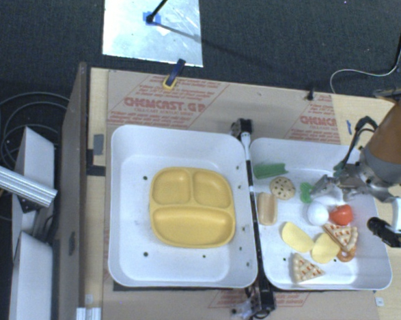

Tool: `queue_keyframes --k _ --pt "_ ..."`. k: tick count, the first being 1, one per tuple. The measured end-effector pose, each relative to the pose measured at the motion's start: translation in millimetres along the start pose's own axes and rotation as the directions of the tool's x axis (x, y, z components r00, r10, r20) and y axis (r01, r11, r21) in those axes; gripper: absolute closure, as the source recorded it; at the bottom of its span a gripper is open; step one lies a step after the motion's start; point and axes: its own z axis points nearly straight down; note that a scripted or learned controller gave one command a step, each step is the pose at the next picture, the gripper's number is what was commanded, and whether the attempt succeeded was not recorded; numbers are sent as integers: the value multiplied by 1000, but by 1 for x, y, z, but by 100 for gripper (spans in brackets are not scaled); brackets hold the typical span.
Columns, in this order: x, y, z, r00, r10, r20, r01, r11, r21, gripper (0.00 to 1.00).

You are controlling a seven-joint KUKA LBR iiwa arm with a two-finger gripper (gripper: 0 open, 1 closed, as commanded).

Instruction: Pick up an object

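Where tool (pixel 330 187) hovers: round white egg (pixel 317 214), possibly glossy tomato (pixel 342 214).

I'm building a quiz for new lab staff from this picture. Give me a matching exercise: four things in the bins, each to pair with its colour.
Things:
1. divided plate
2. tomato
3. egg
4. long bean-like piece

Colours:
A. white
B. green
C. yellow
D. red

Pairs: 1-C, 2-D, 3-A, 4-B

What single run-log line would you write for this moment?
arm: over right bin | gripper: above white egg | grasp: none seen | yellow tray: left bin
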Motion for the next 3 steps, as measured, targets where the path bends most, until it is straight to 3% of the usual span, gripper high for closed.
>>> queue_keyframes --k 1,2,3 --pt "4 27 -92 1000 -6 6 6 1000 -20 0" --pt "33 -3 16 1000 -2 1 2 1000 -7 0" --pt "-2 67 -56 1000 -6 9 6 1000 -22 0"
